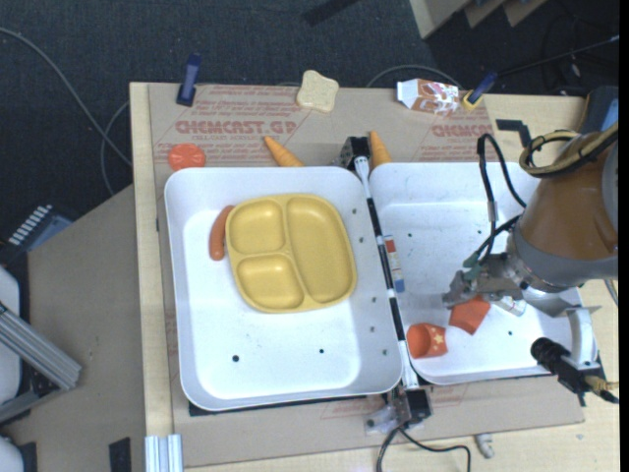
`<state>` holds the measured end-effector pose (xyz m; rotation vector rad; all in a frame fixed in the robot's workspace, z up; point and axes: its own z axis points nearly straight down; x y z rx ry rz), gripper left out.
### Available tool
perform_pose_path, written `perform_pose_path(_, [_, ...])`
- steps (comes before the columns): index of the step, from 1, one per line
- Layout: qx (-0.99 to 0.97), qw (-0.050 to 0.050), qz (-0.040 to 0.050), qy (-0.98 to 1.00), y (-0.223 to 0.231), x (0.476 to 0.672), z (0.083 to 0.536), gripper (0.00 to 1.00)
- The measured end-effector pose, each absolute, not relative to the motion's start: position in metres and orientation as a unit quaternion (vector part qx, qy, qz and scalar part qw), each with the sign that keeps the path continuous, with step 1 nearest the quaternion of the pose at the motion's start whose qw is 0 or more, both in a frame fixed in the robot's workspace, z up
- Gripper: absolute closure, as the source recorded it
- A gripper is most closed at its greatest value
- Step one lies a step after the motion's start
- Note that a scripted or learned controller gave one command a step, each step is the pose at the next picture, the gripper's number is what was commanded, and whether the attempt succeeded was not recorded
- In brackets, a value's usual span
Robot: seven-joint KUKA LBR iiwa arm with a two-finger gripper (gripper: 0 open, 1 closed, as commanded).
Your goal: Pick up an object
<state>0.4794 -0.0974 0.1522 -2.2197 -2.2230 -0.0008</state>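
The gripper (479, 293) hangs low in the right bin (432, 214), and whether its fingers are wide or narrow cannot be told. Touching it at five o'clock lies a red block (470, 316). At seven o'clock from the block, near the bin's front edge, sits an orange piece (427, 339). The left bin (197, 323) holds a yellow divided plate (291, 252) with a sausage (217, 234) at its nine o'clock.

The red lettering "CHEMCAST GP" is printed on the brown protective sheet (236, 121) along the bench's far edge, behind the left bin. Similar red print behind the right bin cannot be read.
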Motion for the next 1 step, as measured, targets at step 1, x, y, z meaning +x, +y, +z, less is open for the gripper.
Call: perform_pose_path(1, [-0.707, 0.000, -0.0006, -0.708, -0.0417, 0.5064, 0.2090, 1.00])
